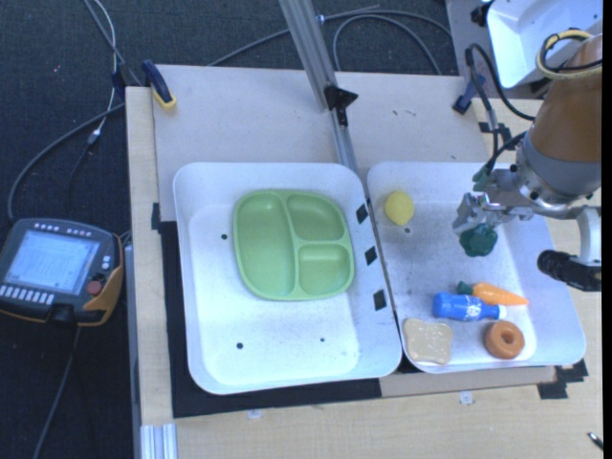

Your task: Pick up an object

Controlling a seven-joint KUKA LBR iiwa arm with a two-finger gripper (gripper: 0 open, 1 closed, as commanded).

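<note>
Gripper [475,220] hangs over the right bin [426,275], right above a dark green toy [478,242]; whether it grips or is released, I cannot tell.

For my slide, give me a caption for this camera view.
Gripper poised over a green toy in the right bin; divided green plate in the left.

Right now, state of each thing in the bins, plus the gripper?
Green plate: flat in the left bin, nothing on it.
Lemon: loose in the right bin, top left.
Green toy: on the bin floor, right under the gripper; grip unclear.
Carrot: lying flat, against the blue bottle.
Blue bottle: on its side.
Bread slice: flat, near corner.
Donut: flat, loose.
</note>
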